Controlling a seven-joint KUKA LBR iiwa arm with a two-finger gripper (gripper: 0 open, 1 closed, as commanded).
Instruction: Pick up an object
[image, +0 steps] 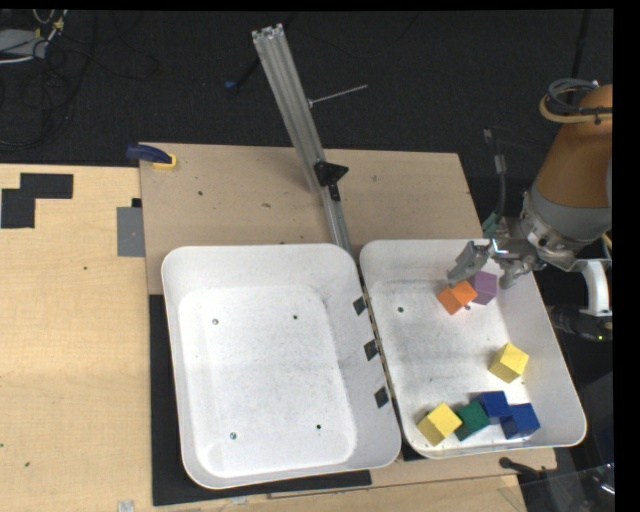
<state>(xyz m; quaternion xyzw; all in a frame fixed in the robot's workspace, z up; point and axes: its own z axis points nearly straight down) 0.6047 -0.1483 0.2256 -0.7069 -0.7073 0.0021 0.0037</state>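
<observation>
From above, the grey two-finger gripper (487, 264) hangs over the right shallow white bin (560, 400), fingers spread apart, directly above a purple block (485, 287) touching an orange block (457, 296). Yellow, green and blue blocks lie near the front edge.

The grey arm (572, 180) with its orange band reached in from the right, wrist bent downward, its gripper (487, 268) hanging low with fingers spread apart
</observation>
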